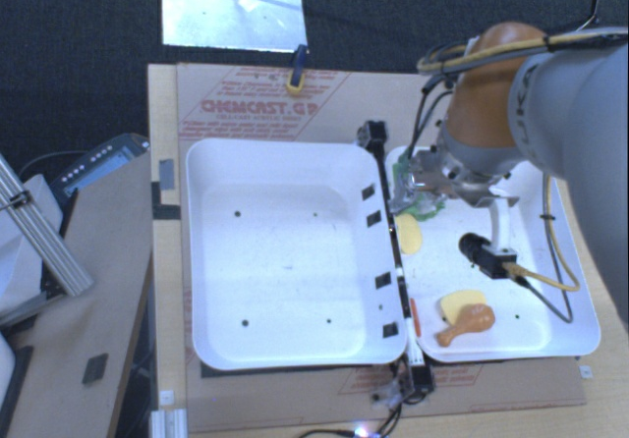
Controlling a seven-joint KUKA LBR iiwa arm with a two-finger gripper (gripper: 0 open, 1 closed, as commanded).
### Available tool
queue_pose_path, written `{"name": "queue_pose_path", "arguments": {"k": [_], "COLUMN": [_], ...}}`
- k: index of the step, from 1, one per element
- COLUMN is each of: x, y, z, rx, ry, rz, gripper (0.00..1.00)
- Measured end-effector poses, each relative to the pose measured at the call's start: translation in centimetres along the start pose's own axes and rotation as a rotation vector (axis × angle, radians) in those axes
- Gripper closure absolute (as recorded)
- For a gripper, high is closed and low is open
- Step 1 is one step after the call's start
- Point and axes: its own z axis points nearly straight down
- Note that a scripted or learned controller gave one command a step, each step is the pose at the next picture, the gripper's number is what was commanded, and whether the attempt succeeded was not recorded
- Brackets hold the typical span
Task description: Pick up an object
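- Currently, the arm [550, 112] reaches in from the right, orange band above the wrist, w/ the tool [411, 192] low over the upper-left corner of the right bin [575, 313].
- Tool state: can't tell if open or closed.
- Green item [403, 174] sits right at the tool, partly hidden by it; contact unclear.
- Pale yellow piece [409, 235] lies just below the tool, near the wall btwn bins.
- Tan drumstick toy [464, 325] lies toward the bin's front, touching a yellow chunk [462, 304].
- Small orange stick [416, 316] lies left of the drumstick toy, by the dividing wall.
- Left bin [285, 259] sits alongside; both are on the surface [165, 112].
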Motion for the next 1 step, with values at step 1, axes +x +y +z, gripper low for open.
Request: {"name": "queue_pose_path", "arguments": {"k": [1], "x": [0.18], "y": [-1.89], "z": [-5.34], "rx": [-0.011], "ry": [-0.002], "rz": [0.003], "gripper": [1.0]}}
